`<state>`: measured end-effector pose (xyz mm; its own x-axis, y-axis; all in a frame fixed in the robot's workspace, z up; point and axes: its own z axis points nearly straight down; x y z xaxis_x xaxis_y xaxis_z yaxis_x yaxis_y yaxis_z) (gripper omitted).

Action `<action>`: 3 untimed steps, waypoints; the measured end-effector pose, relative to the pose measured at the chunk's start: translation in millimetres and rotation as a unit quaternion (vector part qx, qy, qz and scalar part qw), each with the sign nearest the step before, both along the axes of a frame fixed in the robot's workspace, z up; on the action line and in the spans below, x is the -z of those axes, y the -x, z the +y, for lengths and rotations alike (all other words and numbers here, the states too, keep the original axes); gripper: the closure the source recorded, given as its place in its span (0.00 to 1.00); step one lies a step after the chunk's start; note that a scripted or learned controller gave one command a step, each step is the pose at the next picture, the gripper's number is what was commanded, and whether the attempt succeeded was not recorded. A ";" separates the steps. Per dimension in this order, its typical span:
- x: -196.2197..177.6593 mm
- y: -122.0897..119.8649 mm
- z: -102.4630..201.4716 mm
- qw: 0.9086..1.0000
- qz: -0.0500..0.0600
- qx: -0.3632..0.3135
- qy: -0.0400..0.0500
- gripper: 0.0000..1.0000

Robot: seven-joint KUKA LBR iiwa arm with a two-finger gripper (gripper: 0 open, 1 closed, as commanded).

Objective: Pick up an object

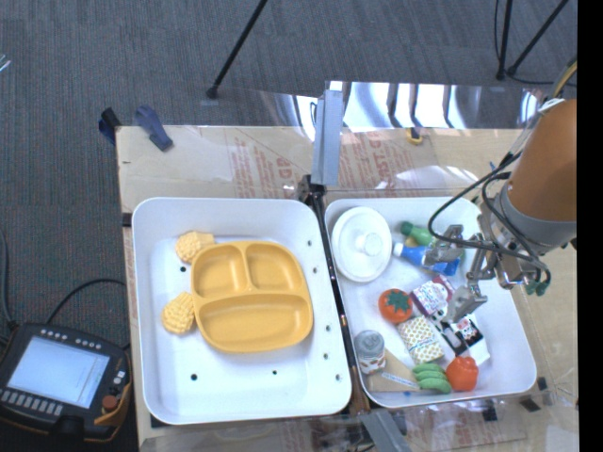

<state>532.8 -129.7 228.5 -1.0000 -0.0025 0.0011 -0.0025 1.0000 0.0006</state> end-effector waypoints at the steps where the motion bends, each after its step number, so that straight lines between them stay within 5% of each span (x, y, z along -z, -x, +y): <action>1: 132.9 -8.9 -2.0 0.999 -0.002 0.038 -0.001 0.00; 2: 134.2 -57.1 2.0 0.997 -0.005 0.077 0.000 0.00; 3: 141.4 0.2 -15.4 0.991 0.000 0.133 0.000 0.00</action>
<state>532.6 -145.1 87.1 -0.9654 0.2608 0.0004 0.2608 0.9654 0.0005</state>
